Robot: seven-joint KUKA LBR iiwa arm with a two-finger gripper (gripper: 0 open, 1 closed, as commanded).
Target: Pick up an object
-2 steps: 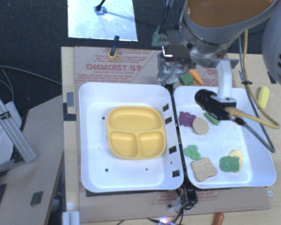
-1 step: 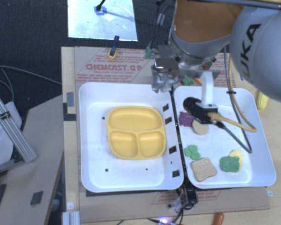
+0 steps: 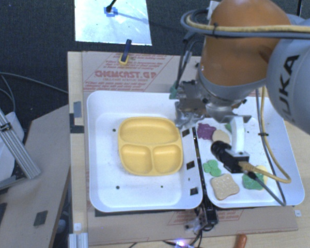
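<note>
Gripper [image 3: 188, 119] low at right bin's [image 3: 292, 182] near-left corner, beside purple toy [image 3: 205, 132]; finger state impossible to tell; advisable: centre over purple toy, descend squarely, avoid divider wall.

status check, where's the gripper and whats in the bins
Gripper low at the bins' shared edge, nothing seen held. Yellow divided plate in left bin. Toy bread slice, purple piece, green pieces in right bin.

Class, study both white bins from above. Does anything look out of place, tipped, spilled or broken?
Nothing stands out. The yellow plate lies flat and whole in the left bin. The toy foods, such as the slice of bread, sit inside the right bin, none spilled over its rim.
</note>
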